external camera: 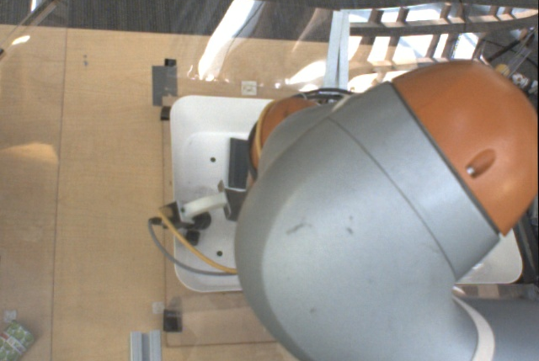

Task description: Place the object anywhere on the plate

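- The grey arm (370, 250) is seen very close to the camera, covering the middle and right of the view; its orange band (472, 140) is at the upper right.
- A white bin (189, 128) is seen on the wooden bench (84, 183), with only its left side and left corners exposed; the rest is covered by the arm.
- A sliver of white (505, 262) is noted at the arm's right edge, probably the rim of the second bin.
- A dark block taken to be part of the gripper (238, 170) is seen at the arm's left edge, over the left part of the bin. Whether the gripper is open, closed or clamped on anything cannot be told.
- A short white cylindrical piece (202, 205) is seen just below that block, near the bin's left edge; what it is cannot be told.
- A looped cable (168, 243) is seen crossing the bin's left edge near the front-left corner.
- Small black brackets are fixed to the bench off the bin's far-left corner (166, 82) and its near-left corner (171, 319).
- The position of the object and of the plate cannot be told, since most of the bin is screened by the arm.
- A metal frame (421, 23) is noted beyond the bench's far edge.
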You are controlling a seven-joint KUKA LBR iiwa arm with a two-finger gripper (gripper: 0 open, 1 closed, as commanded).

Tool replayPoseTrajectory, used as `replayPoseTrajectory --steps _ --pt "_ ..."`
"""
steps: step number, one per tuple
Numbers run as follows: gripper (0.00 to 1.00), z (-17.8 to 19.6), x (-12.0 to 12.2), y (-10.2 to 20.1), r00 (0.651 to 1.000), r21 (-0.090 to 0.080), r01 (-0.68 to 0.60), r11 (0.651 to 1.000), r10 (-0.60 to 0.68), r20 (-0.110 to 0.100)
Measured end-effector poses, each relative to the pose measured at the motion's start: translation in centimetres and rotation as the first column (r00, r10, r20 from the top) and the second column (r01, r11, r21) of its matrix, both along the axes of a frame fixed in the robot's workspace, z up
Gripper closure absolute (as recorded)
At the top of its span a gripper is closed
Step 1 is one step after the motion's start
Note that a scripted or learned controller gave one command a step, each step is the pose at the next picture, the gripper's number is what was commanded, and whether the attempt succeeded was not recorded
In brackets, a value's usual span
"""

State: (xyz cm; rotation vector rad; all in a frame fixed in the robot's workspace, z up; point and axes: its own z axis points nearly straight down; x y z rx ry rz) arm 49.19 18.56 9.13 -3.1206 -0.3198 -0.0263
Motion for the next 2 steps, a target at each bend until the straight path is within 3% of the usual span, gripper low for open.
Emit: replayPoseTrajectory --steps 1,2 --pt "1.0 -0.17 9.24 5.0 0.996 -0.002 -0.092 0.996 0.092 -0.003" --pt "0.0 -0.2 9.2 4.96 0.996 -0.003 -0.092 0.996 0.092 -0.005"
